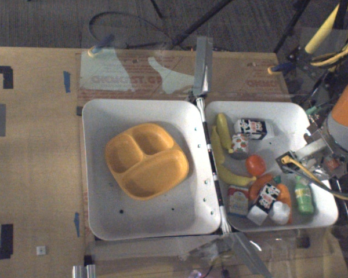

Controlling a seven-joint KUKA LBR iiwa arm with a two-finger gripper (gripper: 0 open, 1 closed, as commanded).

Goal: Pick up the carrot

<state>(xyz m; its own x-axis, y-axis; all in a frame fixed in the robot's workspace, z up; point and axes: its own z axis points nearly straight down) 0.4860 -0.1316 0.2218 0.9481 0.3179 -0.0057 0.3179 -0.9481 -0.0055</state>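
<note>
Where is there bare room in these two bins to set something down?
Left bin: bare floor round the yellow plate, widest along the near wall. Right bin: one open patch in the far right corner, beside the cow-print carton. Its near half is crowded: carrot, tomato, green bottle packed together.

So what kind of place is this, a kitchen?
Probably a robotics test lab, not a kitchen: two shallow white bins on a brown bench, black tripod legs on carpet behind, and an orange-banded robot arm at right.

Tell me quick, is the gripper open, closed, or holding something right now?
Gripper: cannot be told from this view. The carrot lies in the right bin, apart from it.
</note>
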